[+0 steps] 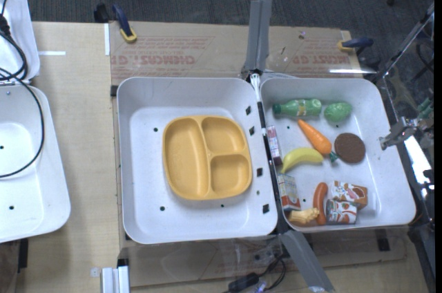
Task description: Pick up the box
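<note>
One box [345, 202] sits at the near right corner of the right bin [376, 101], long axis roughly left-right, just right of the sausage [320, 193]; can't tell what the gripper's doing tbh.

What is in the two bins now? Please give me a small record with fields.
left bin: holds a yellow divided plate
right bin: holds the toy food and the box
box: near the front wall of the right bin, lying on its side
beside box: sausage, to its left in the view
rear row: green bottle, green vegetable
middle: carrot, banana, brown round patty
task state: box not yet picked up
</note>
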You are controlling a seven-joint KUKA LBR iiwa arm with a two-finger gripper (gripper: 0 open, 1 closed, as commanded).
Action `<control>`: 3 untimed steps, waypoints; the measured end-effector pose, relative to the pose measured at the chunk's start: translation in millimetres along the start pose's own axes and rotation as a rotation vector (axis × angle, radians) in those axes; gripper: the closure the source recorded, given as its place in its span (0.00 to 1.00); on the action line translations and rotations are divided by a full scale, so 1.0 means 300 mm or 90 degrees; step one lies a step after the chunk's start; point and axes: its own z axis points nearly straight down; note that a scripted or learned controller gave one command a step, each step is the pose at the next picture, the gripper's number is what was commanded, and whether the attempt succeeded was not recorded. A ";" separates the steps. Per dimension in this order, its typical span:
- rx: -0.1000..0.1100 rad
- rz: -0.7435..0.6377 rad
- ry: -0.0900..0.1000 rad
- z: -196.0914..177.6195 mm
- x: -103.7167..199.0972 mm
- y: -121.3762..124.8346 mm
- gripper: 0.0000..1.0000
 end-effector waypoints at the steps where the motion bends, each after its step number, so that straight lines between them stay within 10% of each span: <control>1: -0.002 0.073 0.001 0.520 -0.014 -0.032 0.00; 2: -0.001 0.170 0.000 0.632 0.159 0.025 0.00; 3: 0.000 0.172 0.000 0.603 0.156 0.024 1.00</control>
